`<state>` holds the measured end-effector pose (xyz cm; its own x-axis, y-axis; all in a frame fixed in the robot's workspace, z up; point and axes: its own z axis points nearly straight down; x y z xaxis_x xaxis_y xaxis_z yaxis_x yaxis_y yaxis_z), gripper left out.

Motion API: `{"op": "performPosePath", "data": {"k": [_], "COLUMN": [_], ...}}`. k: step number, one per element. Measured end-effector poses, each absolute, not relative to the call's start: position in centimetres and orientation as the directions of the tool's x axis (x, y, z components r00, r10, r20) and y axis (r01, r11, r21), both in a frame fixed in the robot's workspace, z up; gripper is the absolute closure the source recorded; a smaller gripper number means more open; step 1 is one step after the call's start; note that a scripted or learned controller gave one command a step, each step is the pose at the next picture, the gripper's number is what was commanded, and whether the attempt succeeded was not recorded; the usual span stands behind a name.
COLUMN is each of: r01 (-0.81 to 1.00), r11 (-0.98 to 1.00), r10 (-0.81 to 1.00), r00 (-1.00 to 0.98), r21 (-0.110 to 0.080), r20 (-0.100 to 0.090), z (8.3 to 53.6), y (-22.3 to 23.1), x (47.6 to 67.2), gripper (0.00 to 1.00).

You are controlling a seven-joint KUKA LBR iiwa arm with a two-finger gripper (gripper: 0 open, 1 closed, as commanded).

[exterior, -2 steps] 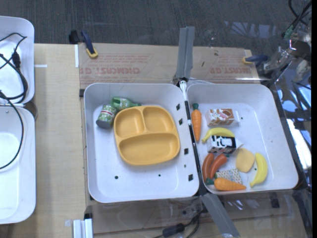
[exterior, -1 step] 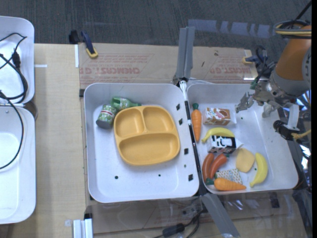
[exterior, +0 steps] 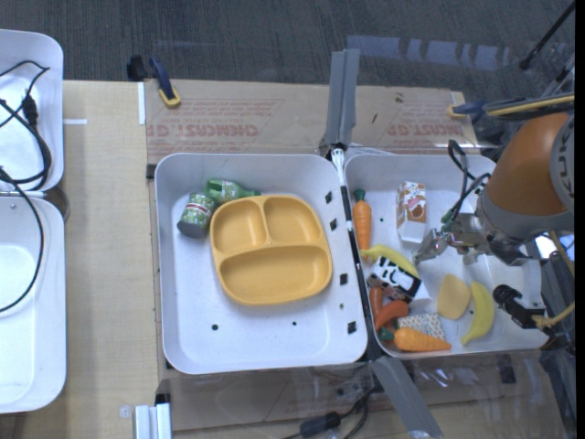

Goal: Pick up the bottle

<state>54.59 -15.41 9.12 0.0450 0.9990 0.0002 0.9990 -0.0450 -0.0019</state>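
A green bottle (exterior: 228,190) lies on its side at the back left of the left bin (exterior: 183,337), just behind the yellow divided plate (exterior: 271,248). A small jar with a green label and grey cap (exterior: 195,215) lies right next to it. My gripper (exterior: 450,242) hangs low over the middle of the right bin (exterior: 439,167), below the orange wrist band (exterior: 535,167). It is far to the right of the bottle, with the bin walls between them. Nothing from the left bin is at the gripper.
The right bin holds a carrot (exterior: 362,222), a juice carton (exterior: 411,207), a banana (exterior: 388,259), a black-and-white item (exterior: 398,279), a yellow piece (exterior: 452,296), another banana (exterior: 477,315) and more toy food at the front. A white appliance (exterior: 23,245) stands at far left.
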Motion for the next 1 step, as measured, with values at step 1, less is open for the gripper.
{"op": "performPosePath", "data": {"k": [1], "r01": [0.994], "r11": [-0.106], "r10": [0.994], "r00": [0.106], "r21": [0.0], "r20": [0.0], "z": [9.17], "y": [-13.0], "x": [55.55], "gripper": [0.0]}}
